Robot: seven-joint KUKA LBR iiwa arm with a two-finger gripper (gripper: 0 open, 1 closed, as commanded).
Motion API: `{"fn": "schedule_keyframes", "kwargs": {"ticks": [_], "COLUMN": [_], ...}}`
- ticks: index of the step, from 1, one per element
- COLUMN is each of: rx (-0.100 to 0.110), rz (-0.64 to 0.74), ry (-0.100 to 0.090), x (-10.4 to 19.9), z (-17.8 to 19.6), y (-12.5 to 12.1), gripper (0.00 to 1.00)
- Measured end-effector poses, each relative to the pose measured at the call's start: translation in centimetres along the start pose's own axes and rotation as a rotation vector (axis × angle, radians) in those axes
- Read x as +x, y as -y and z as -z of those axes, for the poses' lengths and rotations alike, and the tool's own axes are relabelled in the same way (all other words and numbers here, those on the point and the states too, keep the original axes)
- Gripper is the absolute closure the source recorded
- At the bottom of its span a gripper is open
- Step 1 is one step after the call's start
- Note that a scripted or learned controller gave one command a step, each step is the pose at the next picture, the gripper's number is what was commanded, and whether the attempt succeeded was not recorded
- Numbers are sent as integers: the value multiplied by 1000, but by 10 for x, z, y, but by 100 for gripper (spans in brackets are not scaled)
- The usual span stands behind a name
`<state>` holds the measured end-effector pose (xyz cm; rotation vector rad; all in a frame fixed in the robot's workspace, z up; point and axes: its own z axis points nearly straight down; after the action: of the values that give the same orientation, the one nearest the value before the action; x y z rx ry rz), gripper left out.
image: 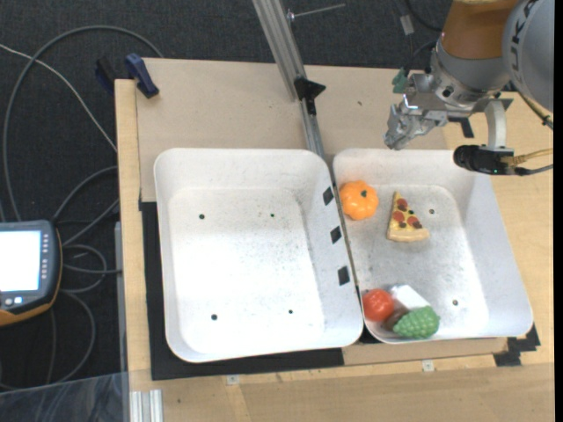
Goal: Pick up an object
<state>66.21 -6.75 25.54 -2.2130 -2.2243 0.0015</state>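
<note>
Objects for picking all lie in the right bin (493, 262), a shallow white tray with rounded corners and a speckled, scuffed floor. The left bin (237, 253), its twin in shape and finish, sits just beside it, the two touching along a shared inner wall marked with small black tabs. Both rest on a pale wooden bench (220, 104).

Within the right bin, a round orange pumpkin (359, 200) sits at the far left corner against the inner wall. Near it, well inside the bin, lies a flat pizza slice (406, 219), wedge-shaped, with yellow topping, red dots and a tan crust. At the near edge a cluster sits together: a bumpy green piece like broccoli (416, 323), a smooth red tomato (378, 304) touching it, and a small white item (407, 294) partly hidden between them.

The gripper (403, 135) hangs beyond the far rim of the right bin, over bare bench, apart from every object; it holds nothing, and whether its fingers are apart or together cannot be told.

A slanted aluminium rail (281, 42) crosses the bench above the seam between the bins. A blue clamp (141, 73) grips the bench's far left corner. Grey cables (53, 86) loop on the dark floor, beside a handheld pendant (26, 266) with a lit screen.
</note>
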Motion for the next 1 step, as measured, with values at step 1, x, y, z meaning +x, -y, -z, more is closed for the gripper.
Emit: {"fn": "schedule_keyframes", "kwargs": {"ticks": [1], "rx": [-1], "rz": [2], "ry": [-1], "x": [51], "z": [7], "y": [7], "gripper": [100]}}
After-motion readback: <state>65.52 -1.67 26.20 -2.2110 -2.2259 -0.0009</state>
